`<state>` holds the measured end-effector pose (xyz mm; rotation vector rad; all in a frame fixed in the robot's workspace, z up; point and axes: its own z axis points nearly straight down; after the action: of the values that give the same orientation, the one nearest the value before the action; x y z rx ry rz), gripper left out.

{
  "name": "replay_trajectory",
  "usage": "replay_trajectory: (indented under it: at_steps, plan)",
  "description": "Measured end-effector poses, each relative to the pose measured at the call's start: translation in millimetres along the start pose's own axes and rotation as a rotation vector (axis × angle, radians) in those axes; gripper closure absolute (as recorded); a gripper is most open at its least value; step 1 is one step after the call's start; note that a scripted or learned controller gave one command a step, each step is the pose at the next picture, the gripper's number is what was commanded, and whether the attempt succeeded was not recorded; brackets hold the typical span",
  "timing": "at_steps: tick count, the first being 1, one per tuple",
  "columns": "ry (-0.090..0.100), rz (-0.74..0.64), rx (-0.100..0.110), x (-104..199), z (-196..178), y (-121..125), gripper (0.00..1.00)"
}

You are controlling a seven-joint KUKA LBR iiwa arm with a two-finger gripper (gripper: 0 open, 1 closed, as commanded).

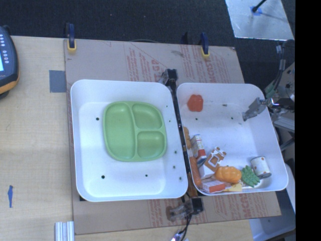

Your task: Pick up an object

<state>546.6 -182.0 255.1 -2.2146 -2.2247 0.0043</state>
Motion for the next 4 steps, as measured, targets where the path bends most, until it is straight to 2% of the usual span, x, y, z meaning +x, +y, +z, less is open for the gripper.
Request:
replay_trajectory:
  at_steps: [1, 2, 3, 4]
  plan:
    - [0.001, -0.006, 0.003, 50.9, 81.4, 33.4, 0.00]
    - [-0.002, -0.004, -0.004, 86.6, 125.6, 74.6, 0.00]
    - [-0.001, -0.004, -0.004, 81.6, 163.7, 112.5, 0.00]
    - [-0.002, 0.004, -0.003, 49.4, 162.2, 110.7, 0.00]
